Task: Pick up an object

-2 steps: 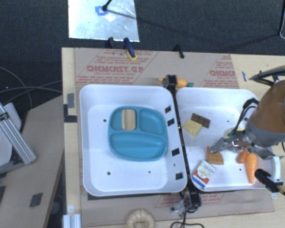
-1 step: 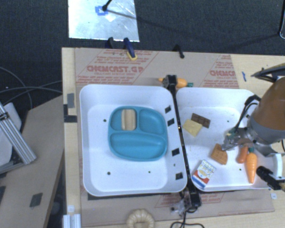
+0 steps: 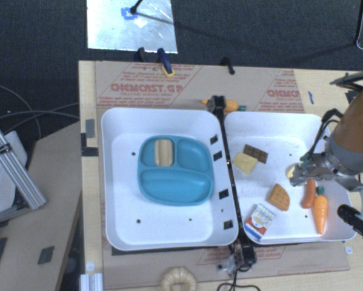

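Observation:
The right bin (image 3: 272, 132) holds several toy foods. A brown chocolate bar (image 3: 255, 153) lies beside a pale yellow cheese wedge (image 3: 244, 163). Nearer the front are an orange waffle piece (image 3: 279, 197) and a small white carton (image 3: 260, 221). Two carrots (image 3: 315, 204) lie at the bin's right side. My gripper (image 3: 300, 174) hangs low over the right part of this bin, just above the carrots' upper ends. A small yellow thing (image 3: 290, 172) peeks out at its left edge.
The left bin (image 3: 117, 162) holds a blue divided plate (image 3: 175, 170) with a tan bread piece (image 3: 163, 152) in its upper left compartment. A black divider (image 3: 226, 174) runs between the bins. A pale ring (image 3: 180, 279) lies on the cardboard in front.

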Robot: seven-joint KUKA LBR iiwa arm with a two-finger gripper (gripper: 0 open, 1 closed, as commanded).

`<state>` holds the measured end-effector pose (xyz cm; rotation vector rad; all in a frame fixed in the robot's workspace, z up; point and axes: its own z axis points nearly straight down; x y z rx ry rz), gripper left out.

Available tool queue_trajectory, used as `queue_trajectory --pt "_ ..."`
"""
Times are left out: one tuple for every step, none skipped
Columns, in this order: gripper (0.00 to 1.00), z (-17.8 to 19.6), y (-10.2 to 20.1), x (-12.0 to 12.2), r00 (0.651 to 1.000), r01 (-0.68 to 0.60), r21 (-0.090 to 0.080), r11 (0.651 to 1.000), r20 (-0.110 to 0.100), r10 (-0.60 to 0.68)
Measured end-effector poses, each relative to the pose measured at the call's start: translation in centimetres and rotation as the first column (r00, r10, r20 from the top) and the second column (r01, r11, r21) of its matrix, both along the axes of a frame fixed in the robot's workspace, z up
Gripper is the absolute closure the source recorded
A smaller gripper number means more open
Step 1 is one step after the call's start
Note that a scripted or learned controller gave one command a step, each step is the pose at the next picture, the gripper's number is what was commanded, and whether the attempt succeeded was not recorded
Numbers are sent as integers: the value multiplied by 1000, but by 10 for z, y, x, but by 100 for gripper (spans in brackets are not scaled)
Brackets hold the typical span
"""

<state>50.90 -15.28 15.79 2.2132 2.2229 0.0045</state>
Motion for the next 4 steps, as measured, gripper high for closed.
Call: queue_trajectory --pt "100 48 0 -7 1000 0 0 1000 1 0" --pt "100 67 0 -5 1000 -1 1 1000 -2 1" --pt "100 77 42 23 1000 -2 2 1000 -2 2" --pt "100 73 80 53 1000 -5 2 1000 -2 5"
